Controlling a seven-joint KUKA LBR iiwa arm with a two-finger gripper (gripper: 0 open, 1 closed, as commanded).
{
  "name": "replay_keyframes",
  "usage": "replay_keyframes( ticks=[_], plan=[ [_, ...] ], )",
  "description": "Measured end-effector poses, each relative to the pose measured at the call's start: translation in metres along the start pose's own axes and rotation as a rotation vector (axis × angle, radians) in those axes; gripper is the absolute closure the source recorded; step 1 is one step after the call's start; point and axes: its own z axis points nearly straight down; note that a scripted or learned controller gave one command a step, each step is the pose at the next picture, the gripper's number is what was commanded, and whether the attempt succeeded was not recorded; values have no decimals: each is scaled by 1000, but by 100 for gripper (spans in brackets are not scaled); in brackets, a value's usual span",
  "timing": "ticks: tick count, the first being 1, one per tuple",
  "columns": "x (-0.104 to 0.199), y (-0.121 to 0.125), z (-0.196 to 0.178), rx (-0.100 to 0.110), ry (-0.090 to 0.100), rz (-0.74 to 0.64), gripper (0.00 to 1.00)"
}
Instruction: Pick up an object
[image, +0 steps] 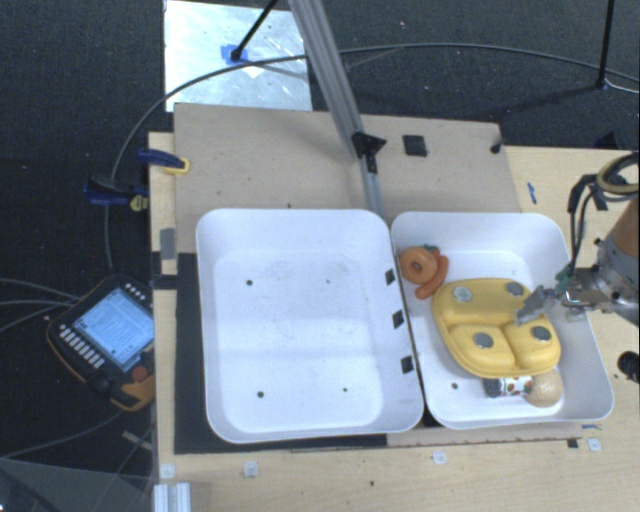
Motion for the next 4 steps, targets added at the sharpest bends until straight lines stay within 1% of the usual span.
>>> replay_keyframes(
  ticks=[1,2,3,4],
  plan=[
    [6,2,44,-8,-3,-1,0],
    [5,2,34,-10,-3,0,100],
    [8,1,-30,-10,-3,-4,100],
    [5,10,-76,-10,-3,-4,100]
  ],
)
